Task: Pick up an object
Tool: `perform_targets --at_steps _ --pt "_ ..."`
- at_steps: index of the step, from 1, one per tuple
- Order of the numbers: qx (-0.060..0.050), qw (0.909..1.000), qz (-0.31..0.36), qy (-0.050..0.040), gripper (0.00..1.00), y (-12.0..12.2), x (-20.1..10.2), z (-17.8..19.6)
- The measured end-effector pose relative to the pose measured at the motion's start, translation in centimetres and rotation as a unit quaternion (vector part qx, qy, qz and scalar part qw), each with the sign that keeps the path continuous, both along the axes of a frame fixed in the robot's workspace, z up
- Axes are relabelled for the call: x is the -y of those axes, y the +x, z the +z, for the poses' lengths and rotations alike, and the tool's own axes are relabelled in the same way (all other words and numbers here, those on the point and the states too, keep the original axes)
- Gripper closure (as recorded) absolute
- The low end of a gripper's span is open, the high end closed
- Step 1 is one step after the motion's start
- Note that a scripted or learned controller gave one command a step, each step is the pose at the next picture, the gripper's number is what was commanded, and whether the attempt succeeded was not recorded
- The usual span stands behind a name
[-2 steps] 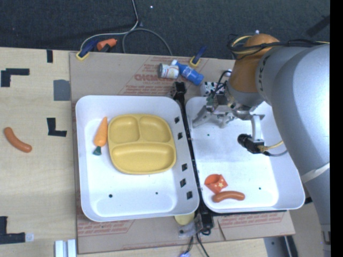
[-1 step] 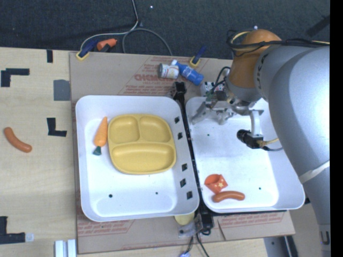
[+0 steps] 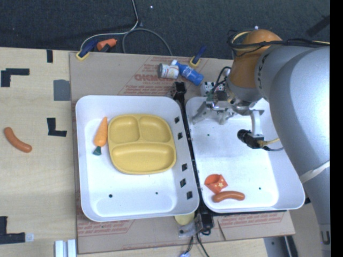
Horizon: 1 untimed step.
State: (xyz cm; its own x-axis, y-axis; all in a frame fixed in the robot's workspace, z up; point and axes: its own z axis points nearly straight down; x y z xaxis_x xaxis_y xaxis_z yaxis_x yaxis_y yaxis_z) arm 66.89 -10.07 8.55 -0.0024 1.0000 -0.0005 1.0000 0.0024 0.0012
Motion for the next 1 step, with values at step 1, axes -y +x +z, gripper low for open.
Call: perform_targets --at_steps 1 --pt "0.001 1.0000 -0.001 -0.0009 0.00 -2.96 -0.57 0.07"
